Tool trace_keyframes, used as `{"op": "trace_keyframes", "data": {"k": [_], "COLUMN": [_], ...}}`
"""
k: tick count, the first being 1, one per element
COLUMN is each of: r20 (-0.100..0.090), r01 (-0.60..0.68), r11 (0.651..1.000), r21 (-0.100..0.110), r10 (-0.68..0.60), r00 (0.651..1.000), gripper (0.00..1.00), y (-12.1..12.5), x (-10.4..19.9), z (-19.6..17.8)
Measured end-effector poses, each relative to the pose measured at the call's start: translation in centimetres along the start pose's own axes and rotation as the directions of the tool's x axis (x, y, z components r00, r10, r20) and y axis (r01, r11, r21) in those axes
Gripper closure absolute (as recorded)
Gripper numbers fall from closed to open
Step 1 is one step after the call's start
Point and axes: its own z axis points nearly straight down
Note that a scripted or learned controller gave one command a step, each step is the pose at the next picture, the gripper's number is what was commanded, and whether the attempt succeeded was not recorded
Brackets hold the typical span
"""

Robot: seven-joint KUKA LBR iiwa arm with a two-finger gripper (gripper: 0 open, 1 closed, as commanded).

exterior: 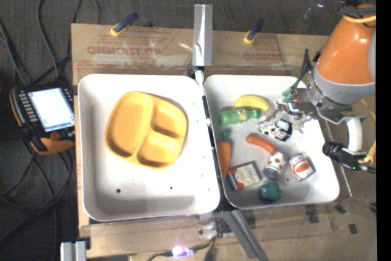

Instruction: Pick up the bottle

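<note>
1. Gripper (287,108): low over the back right part of the right bin (332,183), a tangle of metal and cable at the end of the arm (347,58); parted or closed, not readable from this slant.
2. Just in front of the gripper, nearly under it: a small white, black and red object (278,129), too small to name.
3. Just beside the gripper, toward the left bin: the bottle (239,115), green with a yellow label, lying on its side on the bin floor, not between any gripper parts.
4. Touching the bottle's far side, behind it: a yellow banana (252,101).
5. Nearer the front than the small object: a red-orange chili-like piece (263,143), lying slantwise.
6. Farther forward: two small cans, one (275,163) beside the other (300,167), then a small printed box (245,175) and a dark green lump (269,192) near the front wall.
7. Against the bin's left wall, beyond the bottle and forward of it: an orange carrot (224,156).
8. Well apart, across the divider: the left bin (87,137), holding a yellow divided plate (148,129).
9. Farthest out, off the bench's left side: a handheld screen unit (43,110), lit.
</note>
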Motion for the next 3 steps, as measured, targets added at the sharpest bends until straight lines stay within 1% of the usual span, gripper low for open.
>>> {"op": "trace_keyframes", "data": {"k": [1, 2, 3], "r20": [0.001, -0.003, -0.004], "r01": [0.039, -0.248, -0.289], "r11": [0.999, 0.969, 0.957], "r21": [0.001, -0.016, 0.004], "r10": [-0.039, 0.248, 0.289], "r00": [0.999, 0.969, 0.957], "gripper": [0.0, 0.0, 0.0], "y": [5.9, 8.3, 9.9], "x": [2.2, 2.3, -1.1], "z": [11.3, 15.1, 15.3]}}
